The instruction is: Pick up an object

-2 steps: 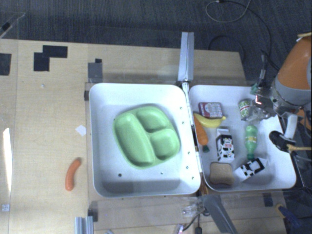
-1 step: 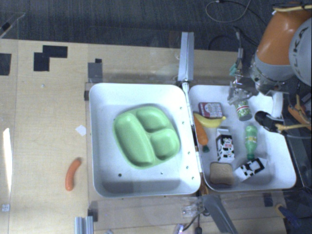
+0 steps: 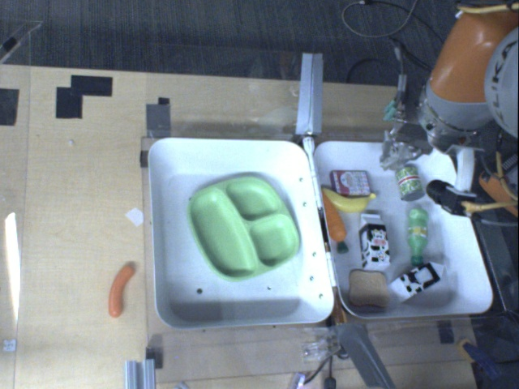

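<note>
A sausage (image 3: 121,289) lies on the tabletop (image 3: 73,217), outside the bins, so it is out of play. The left bin (image 3: 162,298) holds a green tray (image 3: 243,225), the right bin (image 3: 478,298) the small things: a banana (image 3: 349,201), a tin (image 3: 350,182), cartons and two bottles. The arm (image 3: 474,63) bends down from the right, and the tool (image 3: 403,154) hangs just above a small bottle (image 3: 409,182). This bottle is probably the target. Whether the tool is spread or closed cannot be told.
</note>
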Robot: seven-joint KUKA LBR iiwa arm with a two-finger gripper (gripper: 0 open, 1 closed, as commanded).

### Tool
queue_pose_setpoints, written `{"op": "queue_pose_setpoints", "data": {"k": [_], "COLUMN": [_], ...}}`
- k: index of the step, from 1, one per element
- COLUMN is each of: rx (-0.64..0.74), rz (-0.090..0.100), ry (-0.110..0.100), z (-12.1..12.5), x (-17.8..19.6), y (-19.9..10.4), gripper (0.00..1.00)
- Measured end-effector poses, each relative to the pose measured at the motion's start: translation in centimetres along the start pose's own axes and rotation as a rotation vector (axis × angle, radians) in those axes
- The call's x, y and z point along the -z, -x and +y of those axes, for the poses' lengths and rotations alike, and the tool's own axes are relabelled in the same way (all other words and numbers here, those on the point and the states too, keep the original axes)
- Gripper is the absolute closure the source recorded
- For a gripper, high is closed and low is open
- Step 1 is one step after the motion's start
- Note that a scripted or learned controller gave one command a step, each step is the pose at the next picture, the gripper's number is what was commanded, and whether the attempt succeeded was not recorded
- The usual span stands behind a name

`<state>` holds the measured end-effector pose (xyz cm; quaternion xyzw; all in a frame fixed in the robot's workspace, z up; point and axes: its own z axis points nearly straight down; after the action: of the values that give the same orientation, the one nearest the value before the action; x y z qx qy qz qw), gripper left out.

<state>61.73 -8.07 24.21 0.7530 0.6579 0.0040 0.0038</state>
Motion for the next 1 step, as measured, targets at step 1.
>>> {"op": "queue_pose_setpoints", "data": {"k": [1], "rx": [-0.06], "rz": [-0.001], "ry": [-0.004], "z": [-0.15], "x": [7.48], "y": [-2.86], "gripper": [1.0]}}
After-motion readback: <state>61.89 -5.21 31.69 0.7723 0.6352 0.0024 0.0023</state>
